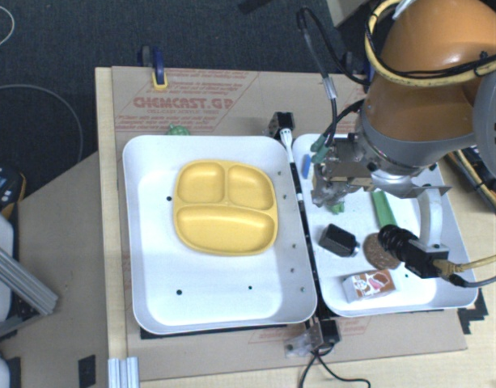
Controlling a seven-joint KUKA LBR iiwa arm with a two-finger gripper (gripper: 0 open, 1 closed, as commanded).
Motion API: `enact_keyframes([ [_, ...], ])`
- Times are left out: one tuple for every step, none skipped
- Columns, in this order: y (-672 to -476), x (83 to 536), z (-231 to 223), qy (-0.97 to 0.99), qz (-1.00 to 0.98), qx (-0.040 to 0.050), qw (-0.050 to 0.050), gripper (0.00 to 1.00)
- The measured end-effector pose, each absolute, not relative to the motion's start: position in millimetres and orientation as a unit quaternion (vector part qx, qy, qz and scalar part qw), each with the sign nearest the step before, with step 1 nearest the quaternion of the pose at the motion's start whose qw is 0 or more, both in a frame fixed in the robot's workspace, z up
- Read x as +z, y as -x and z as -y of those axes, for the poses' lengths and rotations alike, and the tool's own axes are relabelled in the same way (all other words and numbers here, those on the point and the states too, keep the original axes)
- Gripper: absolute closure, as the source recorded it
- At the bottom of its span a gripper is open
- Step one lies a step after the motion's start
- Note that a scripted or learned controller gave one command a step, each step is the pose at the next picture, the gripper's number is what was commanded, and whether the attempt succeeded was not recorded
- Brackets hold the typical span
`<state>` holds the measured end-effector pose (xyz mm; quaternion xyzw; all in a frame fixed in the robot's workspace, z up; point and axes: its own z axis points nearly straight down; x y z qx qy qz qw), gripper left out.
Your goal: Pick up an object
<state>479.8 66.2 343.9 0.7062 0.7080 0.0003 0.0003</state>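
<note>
My gripper (327, 194) hangs low over the upper left part of the right bin (442, 297). A small green thing (337, 208) shows just under its tip; whether it is held I cannot tell. In the same bin lie a small black block (338, 239), a brown round disc (379, 254), a red-and-white packet (369, 284), a green marker (383, 208) and a blue thing (306, 169) by the left wall. The arm hides the bin's back right part.
The left bin (150, 289) holds a yellow divided plate (226, 207). A black-and-white clamp (281, 124) sits at the back between the bins. Both bins rest on a cardboard sheet (191, 95) bearing a blue clip (158, 65).
</note>
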Motion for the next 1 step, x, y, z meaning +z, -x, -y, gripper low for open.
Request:
enact_keyframes([
  [-479.8,405.1,-117.8,-0.705,-0.710,0.0042,0.002,1.00],
])
